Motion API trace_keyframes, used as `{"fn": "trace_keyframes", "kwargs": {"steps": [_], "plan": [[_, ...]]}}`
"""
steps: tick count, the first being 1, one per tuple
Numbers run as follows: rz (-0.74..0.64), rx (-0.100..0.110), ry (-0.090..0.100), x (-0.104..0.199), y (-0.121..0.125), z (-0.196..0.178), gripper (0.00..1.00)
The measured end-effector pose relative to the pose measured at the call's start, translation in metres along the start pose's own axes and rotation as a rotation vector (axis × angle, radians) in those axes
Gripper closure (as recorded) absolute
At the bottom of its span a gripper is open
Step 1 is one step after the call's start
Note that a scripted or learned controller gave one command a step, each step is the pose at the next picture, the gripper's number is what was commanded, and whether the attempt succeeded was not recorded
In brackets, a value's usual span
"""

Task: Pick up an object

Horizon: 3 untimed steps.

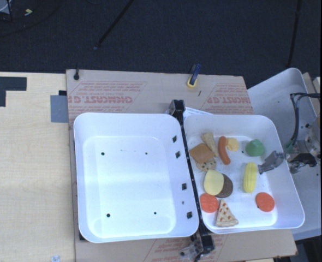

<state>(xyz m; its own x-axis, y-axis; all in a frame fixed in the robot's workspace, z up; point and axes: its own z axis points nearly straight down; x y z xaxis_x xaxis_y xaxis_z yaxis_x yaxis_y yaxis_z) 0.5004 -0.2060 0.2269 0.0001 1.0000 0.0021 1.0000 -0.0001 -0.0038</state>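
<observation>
In the camera view, the gripper (268, 162) hangs over the right bin (284, 146) near its right wall; whether it is open or closed cannot be told. The nearest candidate, a yellow corn cob (250, 177), lies just to its left and slightly nearer the camera, its long axis running roughly front to back.

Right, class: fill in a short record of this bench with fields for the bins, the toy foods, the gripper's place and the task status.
bins: two shallow white plastic bins, left bin, right bin
contents of right bin: yellow corn cob, green round toy, orange-red sausage, red disc, triangular pizza slice
gripper: over right bin, beside the corn cob
task status: nothing lifted yet
</observation>
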Motion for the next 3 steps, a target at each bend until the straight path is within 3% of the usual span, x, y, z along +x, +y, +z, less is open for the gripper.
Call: {"fn": "trace_keyframes", "kwargs": {"steps": [1,2,3], "plan": [[-0.011,-0.002,0.003,0.103,0.036,-0.004,0.00],[-0.002,0.006,0.001,0.119,0.065,0.105,0.00],[-0.001,-0.004,-0.001,0.122,0.120,0.141,0.00]]}}
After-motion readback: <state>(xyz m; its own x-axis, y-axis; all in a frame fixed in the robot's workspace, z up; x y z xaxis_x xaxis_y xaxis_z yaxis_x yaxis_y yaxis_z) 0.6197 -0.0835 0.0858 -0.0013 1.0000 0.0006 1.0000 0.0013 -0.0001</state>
